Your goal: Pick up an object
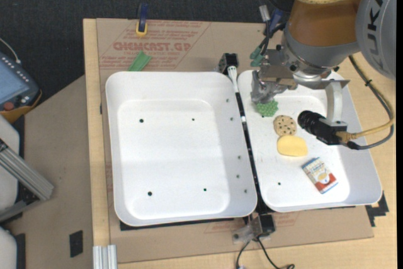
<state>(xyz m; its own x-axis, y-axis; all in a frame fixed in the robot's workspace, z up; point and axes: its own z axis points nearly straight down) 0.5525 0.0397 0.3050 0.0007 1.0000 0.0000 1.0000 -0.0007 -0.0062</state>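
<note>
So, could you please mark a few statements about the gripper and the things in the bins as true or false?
1. The gripper is over the right bin, at the green thing. True.
2. The cookie touches the box. False: they lie apart, with the yellow thing between them.
3. The yellow thing lies right by the cookie, on its near side. True.
4. The box lies under the gripper. False: it lies well away from the gripper, toward the bin's near right corner.
</note>
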